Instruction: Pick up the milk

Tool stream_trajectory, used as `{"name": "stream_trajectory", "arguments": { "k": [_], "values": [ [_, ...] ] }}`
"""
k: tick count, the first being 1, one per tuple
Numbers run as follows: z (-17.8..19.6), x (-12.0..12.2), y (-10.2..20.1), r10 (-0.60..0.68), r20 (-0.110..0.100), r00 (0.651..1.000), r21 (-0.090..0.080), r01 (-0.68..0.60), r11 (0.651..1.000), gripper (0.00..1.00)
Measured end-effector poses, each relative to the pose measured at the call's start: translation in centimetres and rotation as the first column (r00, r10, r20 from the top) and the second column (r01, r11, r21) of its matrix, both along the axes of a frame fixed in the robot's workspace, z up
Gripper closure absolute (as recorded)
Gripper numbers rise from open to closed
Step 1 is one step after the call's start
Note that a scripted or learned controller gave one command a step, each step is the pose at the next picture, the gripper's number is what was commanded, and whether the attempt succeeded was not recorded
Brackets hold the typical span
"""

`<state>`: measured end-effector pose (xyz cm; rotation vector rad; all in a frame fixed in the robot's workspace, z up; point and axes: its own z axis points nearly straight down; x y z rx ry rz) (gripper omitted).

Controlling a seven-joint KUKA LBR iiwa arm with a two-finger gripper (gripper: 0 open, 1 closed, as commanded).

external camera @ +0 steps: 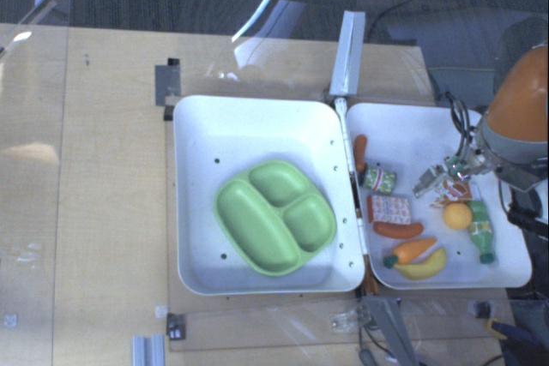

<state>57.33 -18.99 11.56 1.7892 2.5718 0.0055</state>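
Fruit lies nearest the camera in the right bin [515, 274]: a banana [420, 267] along the front wall, with a carrot [413, 249] touching it just behind. A red sausage [397, 229] lies behind the carrot, and a green bottle [480, 232] stands off to the right, near that bin's right wall. An orange fruit [457, 216] rests just beside the bottle's upper end.

Level with these, the left bin [197, 141] bears a green divided plate [274, 216] (three compartments, set at a slant).

Farther back in the right bin, a red-and-white patterned pack [389, 207] lies just behind the red sausage, and a small green can [379, 179] sits behind that. The milk [449, 194], a small white carton with red markings, lies just behind the orange fruit and is partly hidden by the arm's end.

The gripper [442, 177] hangs right over the milk's far edge, its two fingers [426, 182] standing apart with nothing between them; whether they touch the carton cannot be told. A second sausage [360, 152] lies farther back along the left wall, and the arm [519, 111] shows its orange band at the right.
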Motion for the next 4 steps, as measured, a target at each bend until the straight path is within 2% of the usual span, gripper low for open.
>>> {"name": "stream_trajectory", "arguments": {
  "k": [1,2,3,4],
  "values": [
    [-2.7,1.4,-1.5,-0.046,0.003,0.999,0.002,0.046,0.999,0.0],
    [-1.3,1.8,-1.3,-0.043,0.013,0.999,0.002,0.043,0.999,1.0],
    [-1.3,1.7,-1.3,-0.043,0.013,0.999,0.001,0.043,0.999,0.0],
    [-1.7,-1.8,-1.5,0.083,0.003,0.997,-0.002,-0.083,0.997,0.0]
  ]
}}
